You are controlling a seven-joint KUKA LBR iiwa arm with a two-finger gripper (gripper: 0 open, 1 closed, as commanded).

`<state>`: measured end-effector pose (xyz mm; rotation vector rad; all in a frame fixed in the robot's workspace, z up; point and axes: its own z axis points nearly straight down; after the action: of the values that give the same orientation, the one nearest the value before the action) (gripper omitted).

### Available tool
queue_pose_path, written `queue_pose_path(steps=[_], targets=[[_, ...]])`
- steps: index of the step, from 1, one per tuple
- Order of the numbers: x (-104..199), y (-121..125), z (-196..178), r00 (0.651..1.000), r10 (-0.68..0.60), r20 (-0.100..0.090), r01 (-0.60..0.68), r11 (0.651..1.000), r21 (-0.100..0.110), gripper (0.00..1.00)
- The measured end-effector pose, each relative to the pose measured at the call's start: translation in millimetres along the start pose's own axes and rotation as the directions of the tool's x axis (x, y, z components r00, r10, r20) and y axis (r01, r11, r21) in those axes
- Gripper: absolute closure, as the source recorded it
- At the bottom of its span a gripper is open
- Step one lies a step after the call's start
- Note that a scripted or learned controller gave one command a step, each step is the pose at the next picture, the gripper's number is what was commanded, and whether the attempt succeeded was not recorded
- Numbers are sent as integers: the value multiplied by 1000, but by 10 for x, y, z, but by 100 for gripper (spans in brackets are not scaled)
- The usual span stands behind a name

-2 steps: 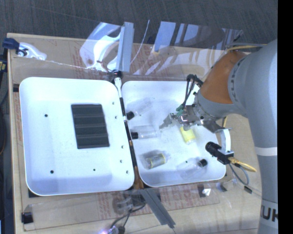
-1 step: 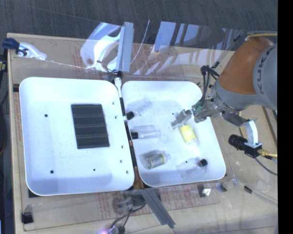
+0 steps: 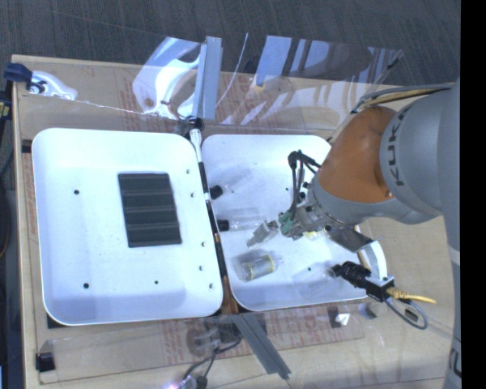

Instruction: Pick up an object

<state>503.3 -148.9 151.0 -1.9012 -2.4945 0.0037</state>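
My gripper (image 3: 265, 232) is low over the middle of the right bin (image 3: 227, 148), reaching in from the right under the orange-banded wrist. Something small and green (image 3: 288, 226) shows right beside the gripper; whether it is gripped I cannot tell. Just below the gripper lies a small squat jar (image 3: 257, 266) with a dull metallic look, on its side on the bin floor. Faint clear plastic pieces (image 3: 236, 177) lie toward the bin's back left. In the left bin (image 3: 57, 148) a black ribbed rectangular block (image 3: 150, 209) lies flat near the centre.
A divider rail (image 3: 204, 193) runs between the two bins, with a small black knob (image 3: 216, 191) on it. Clear plastic sheets and a white holder (image 3: 174, 75) stand behind the bins. The arm's bulk covers the right bin's right side.
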Motion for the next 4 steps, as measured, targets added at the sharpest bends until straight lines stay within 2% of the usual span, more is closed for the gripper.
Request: queue_pose_path(steps=[1, 2, 3, 4], targets=[[252, 254, 557, 993, -114, 26, 114, 993, -8, 0], [-661, 597, -36, 992, -124, 4, 124, 992, -5, 0], [-690, 211, -1028, 982, -188, 4, 188, 982, -5, 0], [-166, 91, 199, 963, -270, 0, 270, 963, 0, 0]])
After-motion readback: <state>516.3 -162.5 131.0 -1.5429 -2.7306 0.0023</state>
